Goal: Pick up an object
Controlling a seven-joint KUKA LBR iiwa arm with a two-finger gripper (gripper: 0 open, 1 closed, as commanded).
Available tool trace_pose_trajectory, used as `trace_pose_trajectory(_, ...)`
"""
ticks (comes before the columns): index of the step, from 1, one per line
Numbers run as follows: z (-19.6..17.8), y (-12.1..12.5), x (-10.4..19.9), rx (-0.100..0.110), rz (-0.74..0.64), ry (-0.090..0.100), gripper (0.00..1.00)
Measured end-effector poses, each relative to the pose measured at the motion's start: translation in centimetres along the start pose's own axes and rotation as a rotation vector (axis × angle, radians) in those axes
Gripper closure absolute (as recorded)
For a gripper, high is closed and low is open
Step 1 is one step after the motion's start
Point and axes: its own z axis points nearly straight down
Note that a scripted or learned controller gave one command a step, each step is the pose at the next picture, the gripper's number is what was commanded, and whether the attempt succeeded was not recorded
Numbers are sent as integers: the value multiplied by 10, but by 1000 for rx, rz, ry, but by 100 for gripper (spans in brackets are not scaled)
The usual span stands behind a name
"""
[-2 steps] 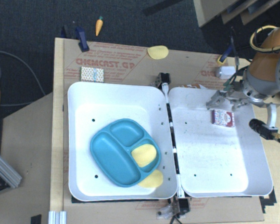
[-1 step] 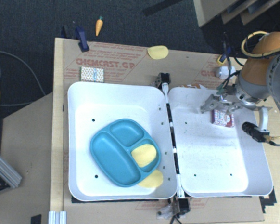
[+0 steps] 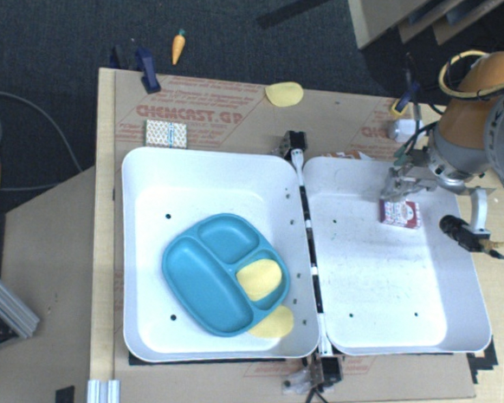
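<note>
My gripper (image 3: 402,189) sits directly over the small red-and-white flat packet (image 3: 400,214) in the right white bin (image 3: 450,334); grip state: cannot tell.

Camera, single, fixed: it is looking down from above the bench (image 3: 198,118) at a slant, apparently from the near long side. Framing: it is taking in both white bins whole, left bin (image 3: 137,231) and right bin (image 3: 453,290), side by side at mid-frame. Range: middling, standing far enough back that dark floor (image 3: 67,16) is showing beyond the bench. Right side: the arm (image 3: 481,110) is entering there.
</note>
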Motion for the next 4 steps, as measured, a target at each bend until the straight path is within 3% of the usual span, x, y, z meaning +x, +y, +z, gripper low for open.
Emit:
trace_pose_trajectory(1,0,0,0,1,0,0,0)
trace_pose_trajectory(2,-10,1,0,-3,-1,-1,100)
trace_pose_trajectory(3,-10,1,0,-2,-1,-1,0)
trace_pose_trajectory(4,12,-7,4,4,1,4,0)
